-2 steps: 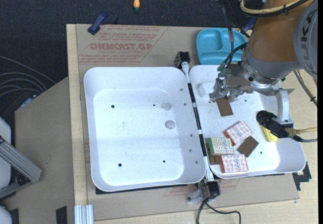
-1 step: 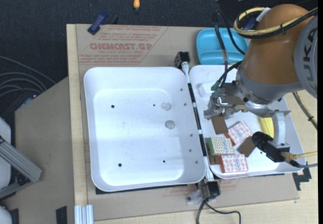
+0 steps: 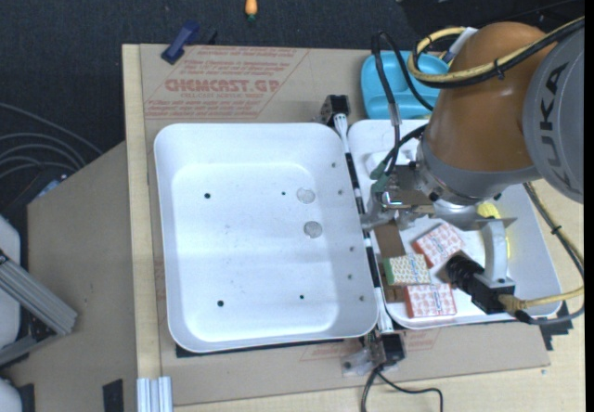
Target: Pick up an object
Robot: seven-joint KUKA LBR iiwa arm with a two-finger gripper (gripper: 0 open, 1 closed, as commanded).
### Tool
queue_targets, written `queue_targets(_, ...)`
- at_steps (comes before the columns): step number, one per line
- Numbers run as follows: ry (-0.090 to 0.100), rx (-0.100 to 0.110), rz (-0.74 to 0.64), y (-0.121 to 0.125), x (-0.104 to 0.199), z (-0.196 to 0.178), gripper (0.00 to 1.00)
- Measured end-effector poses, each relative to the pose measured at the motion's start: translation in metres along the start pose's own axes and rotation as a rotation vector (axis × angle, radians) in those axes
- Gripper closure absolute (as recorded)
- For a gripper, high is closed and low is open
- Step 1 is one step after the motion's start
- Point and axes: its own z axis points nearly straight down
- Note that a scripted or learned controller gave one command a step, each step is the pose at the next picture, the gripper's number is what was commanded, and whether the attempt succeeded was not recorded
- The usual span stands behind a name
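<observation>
My gripper [image 3: 388, 208] hangs under the big orange wrist over the left side of the right bin [image 3: 364, 136], close to the wall between the bins. Just below it lie a brown flat piece [image 3: 390, 240], a red-and-white checked packet [image 3: 438, 241], a green-patterned packet [image 3: 404, 268] and a red packet [image 3: 431, 302]. A bit of a yellow object [image 3: 486, 212] peeks out under the wrist. The arm hides much of this bin.
The left bin [image 3: 176, 215] holds two small grey discs [image 3: 305, 196] [image 3: 313, 230]. A light blue object [image 3: 394, 90] sits behind the right bin. On the dark floor beyond the bench lie a blue item [image 3: 180, 43] and a small orange one [image 3: 251, 2].
</observation>
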Motion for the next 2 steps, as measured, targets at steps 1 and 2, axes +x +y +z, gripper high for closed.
queue_targets(1, -0.001, -0.004, 0.000, 0.000, -0.001, -0.003, 1.00)
queue_targets(2, 0.000, -0.001, 0.000, 0.000, 0.023, 0.002, 1.00)
